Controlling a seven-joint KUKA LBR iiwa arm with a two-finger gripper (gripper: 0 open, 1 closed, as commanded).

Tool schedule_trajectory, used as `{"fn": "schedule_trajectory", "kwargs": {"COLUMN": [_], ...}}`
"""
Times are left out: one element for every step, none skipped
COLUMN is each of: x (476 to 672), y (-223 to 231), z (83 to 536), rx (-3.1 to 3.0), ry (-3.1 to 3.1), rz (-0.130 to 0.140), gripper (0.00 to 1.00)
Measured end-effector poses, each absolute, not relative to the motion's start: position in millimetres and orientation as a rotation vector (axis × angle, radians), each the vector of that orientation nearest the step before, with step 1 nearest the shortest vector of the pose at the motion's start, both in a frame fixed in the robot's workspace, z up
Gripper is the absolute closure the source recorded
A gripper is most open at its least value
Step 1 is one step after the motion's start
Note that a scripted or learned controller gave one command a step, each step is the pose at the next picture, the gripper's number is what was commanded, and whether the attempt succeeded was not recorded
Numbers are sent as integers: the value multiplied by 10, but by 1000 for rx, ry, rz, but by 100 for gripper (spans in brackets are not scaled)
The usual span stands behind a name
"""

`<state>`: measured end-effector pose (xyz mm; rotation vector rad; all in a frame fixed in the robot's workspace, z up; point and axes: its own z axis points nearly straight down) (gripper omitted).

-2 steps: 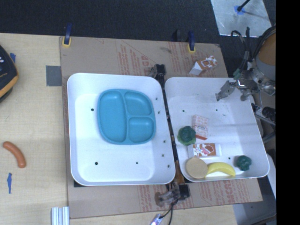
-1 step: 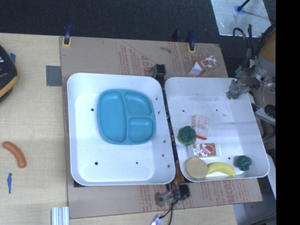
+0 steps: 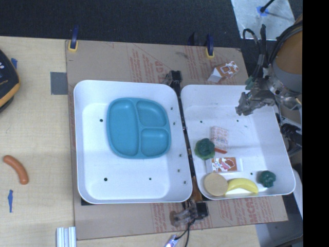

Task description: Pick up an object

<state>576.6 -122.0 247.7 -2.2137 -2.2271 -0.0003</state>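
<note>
You are looking down on two white bins side by side. The right bin [image 3: 272, 133] holds the pickable items, mostly along its near edge: a banana [image 3: 242, 186], a tan disc [image 3: 215, 184] touching the banana's left end, a small carton [image 3: 224, 164] just above them, a green broccoli piece [image 3: 204, 148], a pale packet [image 3: 219, 135], and a dark green lump [image 3: 266, 178] in the near right corner. The gripper [image 3: 250, 105] hangs over the bin's far right part, well apart from the items; it has nothing visibly in it, and you cannot tell how far it is open. The left bin [image 3: 87, 138] holds a blue divided plate [image 3: 139, 127]. A sausage [image 3: 16, 169] lies on the bench [image 3: 36, 138], far left.
</note>
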Motion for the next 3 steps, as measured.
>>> {"fn": "schedule_trajectory", "kwargs": {"x": [5757, 4991, 4972], "y": [-1230, -1466, -1570], "z": [2465, 1205, 1632], "rx": [-2215, -2214, -2218], "ry": [-2224, -2223, -2223], "rz": [4, 7, 2], "gripper": [0, 0, 0]}}
